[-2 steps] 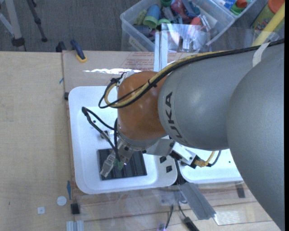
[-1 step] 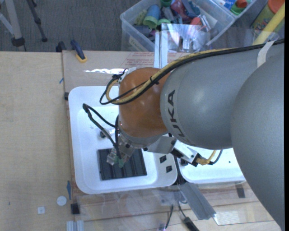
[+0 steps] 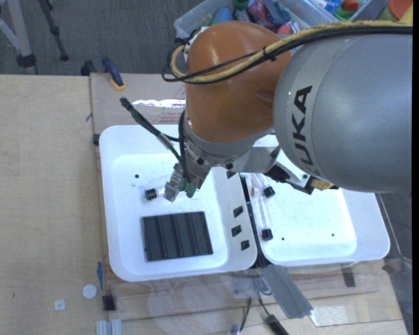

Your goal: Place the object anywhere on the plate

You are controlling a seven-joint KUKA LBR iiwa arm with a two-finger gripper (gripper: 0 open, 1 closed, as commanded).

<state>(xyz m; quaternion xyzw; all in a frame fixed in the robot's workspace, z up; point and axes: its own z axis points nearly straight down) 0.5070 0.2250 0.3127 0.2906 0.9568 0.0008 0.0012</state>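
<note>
A dark grey ribbed plate (image 3: 177,236) lies flat in the front part of the left white bin (image 3: 121,248). A small black object (image 3: 150,193) rests on the bin floor just behind the plate's left corner. My gripper (image 3: 179,188) hangs low over the bin floor, a little to the right of the small object and just behind the plate's far edge. The big orange and grey wrist above hides the back right part of this bin.
The right bin (image 3: 340,242) holds two small black pieces (image 3: 267,192) (image 3: 266,233). Three black clips (image 3: 237,230) sit on the left bin's right rim. A black cable (image 3: 147,124) runs across the bin's back. A tub of colourful items (image 3: 262,13) stands behind.
</note>
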